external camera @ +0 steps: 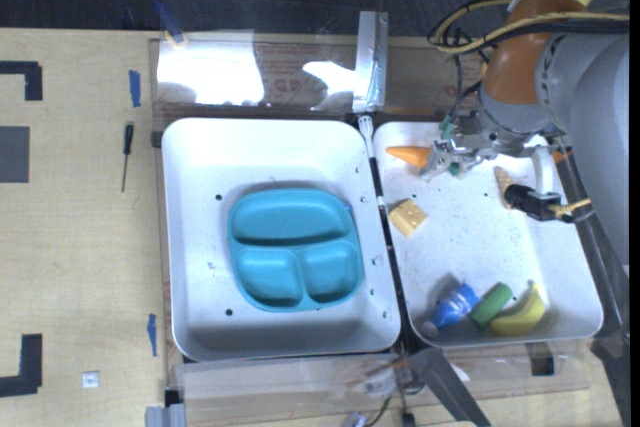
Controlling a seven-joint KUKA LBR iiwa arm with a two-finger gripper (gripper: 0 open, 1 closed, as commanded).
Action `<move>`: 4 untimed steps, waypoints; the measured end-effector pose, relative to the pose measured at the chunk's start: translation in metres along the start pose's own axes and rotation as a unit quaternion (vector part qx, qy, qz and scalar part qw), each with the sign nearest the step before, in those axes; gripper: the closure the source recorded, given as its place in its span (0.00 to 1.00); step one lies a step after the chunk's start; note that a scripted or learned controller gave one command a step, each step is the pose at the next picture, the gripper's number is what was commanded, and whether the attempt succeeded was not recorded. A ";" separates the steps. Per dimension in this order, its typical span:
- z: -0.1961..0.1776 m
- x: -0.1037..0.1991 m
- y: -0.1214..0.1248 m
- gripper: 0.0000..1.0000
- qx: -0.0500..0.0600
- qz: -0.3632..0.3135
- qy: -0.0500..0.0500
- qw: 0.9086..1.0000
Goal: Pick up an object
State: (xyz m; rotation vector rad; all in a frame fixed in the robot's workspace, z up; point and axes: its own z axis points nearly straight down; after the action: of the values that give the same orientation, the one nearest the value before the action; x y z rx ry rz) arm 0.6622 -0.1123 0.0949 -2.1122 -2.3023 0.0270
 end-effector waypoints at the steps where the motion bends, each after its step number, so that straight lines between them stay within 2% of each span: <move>1: 0.001 -0.074 -0.009 1.00 0.003 0.153 0.003 0.988; 2: 0.001 -0.075 -0.010 0.00 0.003 0.153 0.002 0.988; 3: -0.033 -0.048 -0.038 0.00 -0.013 0.132 0.001 0.991; 4: -0.042 -0.048 -0.038 1.00 -0.013 0.132 0.001 0.991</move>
State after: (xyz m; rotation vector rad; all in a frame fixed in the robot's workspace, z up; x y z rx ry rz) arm 0.6295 -0.1629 0.1378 -2.4119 -2.0161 -0.0007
